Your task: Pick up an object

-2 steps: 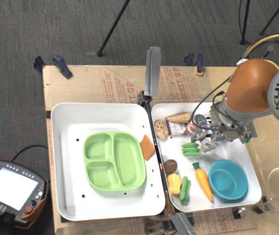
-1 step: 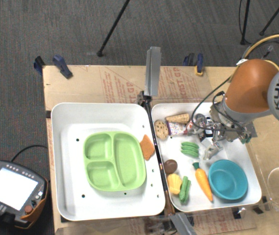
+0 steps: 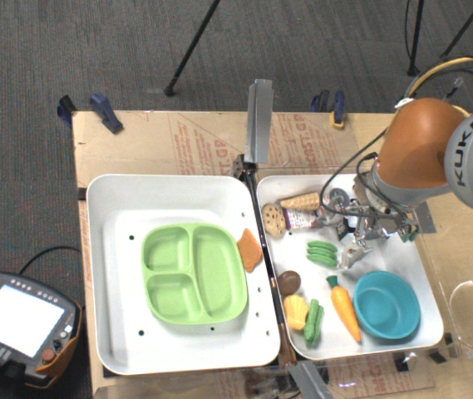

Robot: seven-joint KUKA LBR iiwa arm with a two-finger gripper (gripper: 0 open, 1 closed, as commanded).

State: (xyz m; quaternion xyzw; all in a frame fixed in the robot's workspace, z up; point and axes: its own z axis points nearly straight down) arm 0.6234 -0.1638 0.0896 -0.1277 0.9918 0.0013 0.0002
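Objects for picking lie in the right bin (image 3: pixel 429 283), and we count nine of them. Nearest the tool (image 3: pixel 354 252) is one green bean pod (image 3: pixel 322 253), lying just left of it; whether they touch we cannot tell. Below the pod stands one blue bowl (image 3: pixel 386 305), with one carrot (image 3: pixel 344 307) just beside its left rim. Further left we see one yellow piece (image 3: pixel 296 311) touching one dark green vegetable (image 3: pixel 313 322), and above them one brown rounded item (image 3: pixel 289 283). Along the bin's upper left lie one cookie (image 3: pixel 273 219), one small wrapped packet (image 3: pixel 301 219) and one ice-cream cone (image 3: pixel 301 200).

The tool hangs low over the middle of the right bin, beneath the arm's orange band (image 3: pixel 419 142). We see nothing between its fingers, and we cannot tell how they stand.

The left bin (image 3: pixel 111 223) holds one green divided plate (image 3: pixel 194 273) with three compartments, and one orange piece (image 3: pixel 250 249) just beside the plate's right edge.

Both bins sit side by side on the surface (image 3: pixel 157 142). Four clamps grip its far edge, two at the left (image 3: pixel 104 111) and two at the right (image 3: pixel 337 108).
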